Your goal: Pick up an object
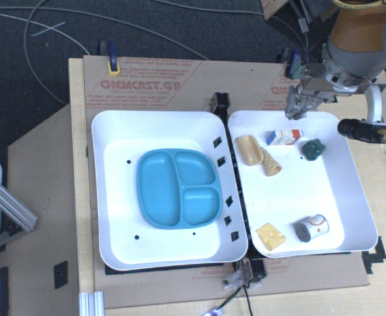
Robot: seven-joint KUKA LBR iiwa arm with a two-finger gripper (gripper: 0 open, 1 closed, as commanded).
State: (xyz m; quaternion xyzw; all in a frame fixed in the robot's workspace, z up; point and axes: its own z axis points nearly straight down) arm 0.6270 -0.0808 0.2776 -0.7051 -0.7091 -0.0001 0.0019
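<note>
We see the gripper (298, 108) above the right bin's (350, 176) far edge, holding nothing, jaws narrow. Just below lies a small red, white and blue box (284, 137).

Single fixed camera above the bench (146, 84), looking down at a slant, far enough back to take in both white bins side by side: left bin (114, 176), right bin (324, 183). Dark floor fills the top of frame. The arm (360, 25) enters at upper right.
</note>
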